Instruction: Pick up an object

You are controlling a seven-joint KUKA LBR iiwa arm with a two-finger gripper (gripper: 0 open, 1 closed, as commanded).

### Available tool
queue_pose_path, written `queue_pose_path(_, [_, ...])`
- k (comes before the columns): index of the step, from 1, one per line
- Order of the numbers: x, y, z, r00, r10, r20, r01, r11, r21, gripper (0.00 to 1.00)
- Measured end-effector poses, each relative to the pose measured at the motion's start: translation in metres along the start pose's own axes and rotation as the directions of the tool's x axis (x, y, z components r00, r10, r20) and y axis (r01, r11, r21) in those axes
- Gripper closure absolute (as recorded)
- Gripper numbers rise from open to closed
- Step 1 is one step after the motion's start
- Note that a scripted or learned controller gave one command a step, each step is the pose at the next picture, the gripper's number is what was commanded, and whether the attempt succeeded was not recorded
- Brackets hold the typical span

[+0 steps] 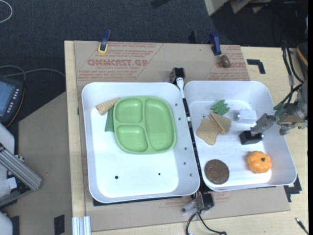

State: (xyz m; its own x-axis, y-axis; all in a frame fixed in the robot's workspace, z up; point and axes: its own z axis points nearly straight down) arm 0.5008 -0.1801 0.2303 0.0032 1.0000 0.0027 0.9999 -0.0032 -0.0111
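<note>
dark carpet surrounds a plywood surface (146, 58) printed with red lettering, clamped at its far edge and bearing two shallow white bins side by side. the right white bin (254, 89) holds the candidates for the pick: a small orange toy pumpkin (258, 161) near the front right corner, a round brown cookie-like disc (216, 171) at the front, a tan slice of toy bread (208, 131) with a layered sandwich piece (221, 122) just beside it, a green leafy piece (221, 106) behind those, and a small pale block (246, 115) toward the back right. the gripper (251, 136) reaches in from the right and sits low over the bin floor, between the pale block and the pumpkin, well apart from the bread. whether its black tip is spread or closed cannot be told from this angle, and nothing is visibly held.

the likely risk is a closure on bare plastic, since no object lies clearly under the tip; a sideways nudge could also roll the pumpkin toward the bin wall.

the left white bin (98, 146) carries a green three-compartment plate (145, 124), a darker green flat piece (108, 123) tucked under its left edge, and a tan wafer-like strip (107, 105) at the back left. none of these obstruct the arm.
</note>
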Motion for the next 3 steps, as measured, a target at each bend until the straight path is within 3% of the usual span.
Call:
queue_pose_path(1, [0.0,0.002,-0.006,1.0,-0.003,0.003,0.003,1.0,-0.011,0.0])
queue_pose_path(2, [0.008,0.008,0.053,1.0,-0.004,0.0,0.004,1.0,-0.004,0.0])
queue_pose_path(3, [0.01,-0.003,0.11,1.0,-0.003,-0.001,0.003,1.0,-0.003,0.0])
